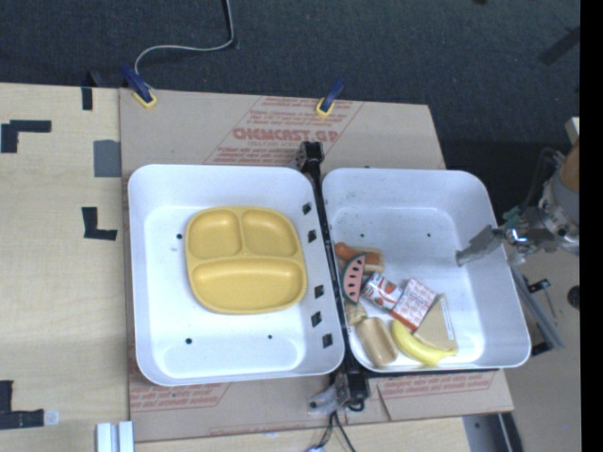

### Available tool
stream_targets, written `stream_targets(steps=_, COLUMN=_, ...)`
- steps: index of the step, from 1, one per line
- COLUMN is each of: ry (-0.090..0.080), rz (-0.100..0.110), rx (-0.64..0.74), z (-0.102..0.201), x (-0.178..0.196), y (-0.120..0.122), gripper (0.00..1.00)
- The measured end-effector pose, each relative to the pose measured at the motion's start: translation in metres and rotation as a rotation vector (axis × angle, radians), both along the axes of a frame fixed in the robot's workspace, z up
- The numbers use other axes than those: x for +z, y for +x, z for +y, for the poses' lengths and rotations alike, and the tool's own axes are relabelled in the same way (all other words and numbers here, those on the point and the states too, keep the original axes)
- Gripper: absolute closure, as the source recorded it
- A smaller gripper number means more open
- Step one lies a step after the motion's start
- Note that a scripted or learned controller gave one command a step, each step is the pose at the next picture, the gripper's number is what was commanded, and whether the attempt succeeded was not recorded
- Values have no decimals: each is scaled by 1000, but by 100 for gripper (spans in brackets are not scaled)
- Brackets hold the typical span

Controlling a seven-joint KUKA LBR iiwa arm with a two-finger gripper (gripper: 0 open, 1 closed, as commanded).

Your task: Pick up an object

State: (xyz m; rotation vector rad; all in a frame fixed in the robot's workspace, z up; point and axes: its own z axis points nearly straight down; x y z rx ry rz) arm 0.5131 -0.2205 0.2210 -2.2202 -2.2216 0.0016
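Resting in the left bin (155, 281), a smooth yellow three-compartment plate (247, 259) lies flat, its large section toward the near rim. Toy food is heaped in the right bin's (443, 196) near-left part — a curved yellow banana (417, 345) running left to right, a tan hot-dog bun (376, 341), a pink watermelon slice (355, 278), a small red-and-white carton (382, 292). The gripper (479, 245) hangs over that bin's right rim, a grey finger slanting down-left, nothing between its tips; how far it gapes, I cannot tell.

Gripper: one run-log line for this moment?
gripper over right bin edge | holding nothing seen | food pile in bin's near-left corner | yellow tray in left bin
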Motion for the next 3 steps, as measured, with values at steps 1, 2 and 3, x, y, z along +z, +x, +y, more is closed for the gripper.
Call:
stream_targets(steps=1, ry=0, rz=-5, rx=1, z=37, x=-134, y=29, gripper=0)
stream_targets(steps=2, ry=-1, rz=-7, rx=3, z=90, x=-135, y=94, gripper=0)
stream_targets(steps=3, ry=-1, rz=-5, rx=1, z=119, x=-135, y=125, gripper=0)
